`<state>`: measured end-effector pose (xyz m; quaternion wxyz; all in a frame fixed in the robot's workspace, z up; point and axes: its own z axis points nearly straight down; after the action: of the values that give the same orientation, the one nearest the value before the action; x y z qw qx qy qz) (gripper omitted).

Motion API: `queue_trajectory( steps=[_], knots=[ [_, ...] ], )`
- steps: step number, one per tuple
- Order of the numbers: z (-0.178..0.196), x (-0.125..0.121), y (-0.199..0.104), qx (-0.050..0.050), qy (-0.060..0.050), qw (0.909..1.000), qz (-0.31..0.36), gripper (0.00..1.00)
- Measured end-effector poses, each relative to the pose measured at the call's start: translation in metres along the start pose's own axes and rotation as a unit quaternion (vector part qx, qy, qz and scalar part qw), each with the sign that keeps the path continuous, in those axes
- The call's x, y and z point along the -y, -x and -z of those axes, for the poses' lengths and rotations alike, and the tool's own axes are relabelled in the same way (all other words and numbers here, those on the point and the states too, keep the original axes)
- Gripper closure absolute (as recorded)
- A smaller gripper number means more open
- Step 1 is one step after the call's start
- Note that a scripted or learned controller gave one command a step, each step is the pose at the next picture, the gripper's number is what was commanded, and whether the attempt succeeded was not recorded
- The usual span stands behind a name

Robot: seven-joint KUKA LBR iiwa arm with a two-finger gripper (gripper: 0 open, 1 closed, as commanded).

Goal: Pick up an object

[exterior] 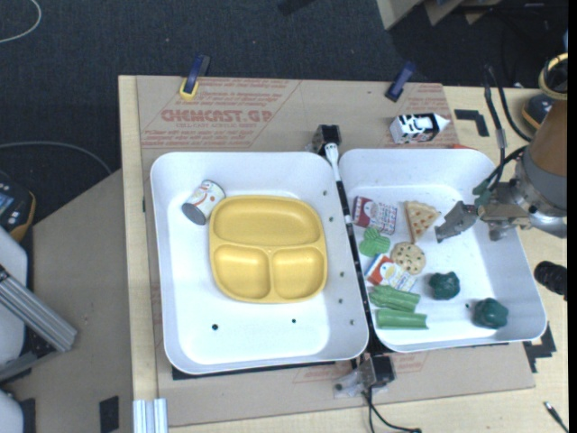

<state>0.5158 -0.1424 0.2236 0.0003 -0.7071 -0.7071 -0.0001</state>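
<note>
Bench (pixel 270 106): a brown board printed with red lettering, carrying two shallow white bins side by side.
Left bin (pixel 180 332): holds a yellow divided tray and a small can.
Right bin (pixel 469 165): holds a scatter of small toy food items, and the arm reaches over its right side.
Arm (pixel 550 161): grey, entering from the right, with its wrist above the right bin's right edge.
Yellow tray (pixel 268 246): three compartments, sitting in the middle of the left bin.
Gripper (pixel 455 224): dark fingers pointing left, above the bare floor of the right bin, just right of the pizza slice; whether they are spread or closed cannot be told, and nothing is seen between them.
Green beans (pixel 397 307): lying along the front of the right bin.
Can (pixel 202 201): tipped over beside the tray's upper left corner.
Pizza slice (pixel 419 216): near the middle of the right bin.
Cookie (pixel 407 258): just below the pizza slice.
Dark green pieces (pixel 443 285): one by the cookie, another nearer the front right corner.
</note>
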Motion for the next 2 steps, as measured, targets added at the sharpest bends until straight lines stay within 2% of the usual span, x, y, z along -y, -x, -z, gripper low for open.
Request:
queue_trajectory(
  steps=[2],
  knots=[
    [-0.107,0.008,-0.010,-0.002,-0.004,1.0000,0.000,0.00]
  ],
)
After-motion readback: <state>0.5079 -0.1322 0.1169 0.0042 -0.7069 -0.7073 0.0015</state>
